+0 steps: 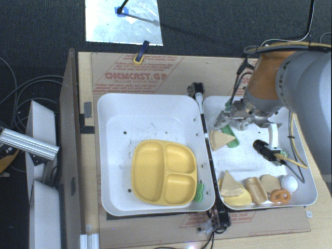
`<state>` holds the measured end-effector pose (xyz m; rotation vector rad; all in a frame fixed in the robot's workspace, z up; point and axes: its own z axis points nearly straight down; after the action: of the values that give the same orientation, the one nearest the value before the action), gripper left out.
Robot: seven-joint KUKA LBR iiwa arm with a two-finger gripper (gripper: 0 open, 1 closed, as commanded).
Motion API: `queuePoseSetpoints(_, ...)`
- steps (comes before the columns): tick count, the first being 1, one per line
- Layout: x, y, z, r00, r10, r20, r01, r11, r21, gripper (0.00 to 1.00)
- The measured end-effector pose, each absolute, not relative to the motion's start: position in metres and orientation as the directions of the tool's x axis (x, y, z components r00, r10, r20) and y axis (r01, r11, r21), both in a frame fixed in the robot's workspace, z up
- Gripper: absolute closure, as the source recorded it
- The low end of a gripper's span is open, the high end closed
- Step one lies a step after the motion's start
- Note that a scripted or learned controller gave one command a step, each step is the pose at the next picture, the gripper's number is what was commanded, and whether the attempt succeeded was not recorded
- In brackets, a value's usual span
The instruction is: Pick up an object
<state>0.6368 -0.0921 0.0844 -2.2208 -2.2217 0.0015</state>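
Camera view from above shows the arm reaching in from the right, with its end effector [227,121] low over the far left corner of the right bin [244,162]. It sits just above a pale wedge [221,139] that lies against the wall between the two bins, with a small green piece [232,141] touching the wedge's right side. Whether the end effector is spread or pressed together I cannot tell from here; the metal at its tip is a blur, and nothing can be made out held in it. The wedge looks to be lying flat on the bin floor, so as I judge it the pick has not happened yet: the approach is about done, while the grasp and the lift are both left to do. Which of the two things it is going for, wedge or green piece, I couldn't say, since both lie right under it. Along the near edge of the same bin, well apart from the end effector, lie a second wedge [231,184], a bread roll [254,189], an orange ring [280,195] and a white egg [289,183], all untouched. The left bin [155,113] carries a yellow divided plate [164,171], and both bins sit side by side on the surface [129,66].
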Motion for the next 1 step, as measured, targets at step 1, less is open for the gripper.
queuePoseSetpoints(1,0.6427,-0.1037,0.085,0.0,1.0,0.0,1.0,0.0,0.003,0.0)
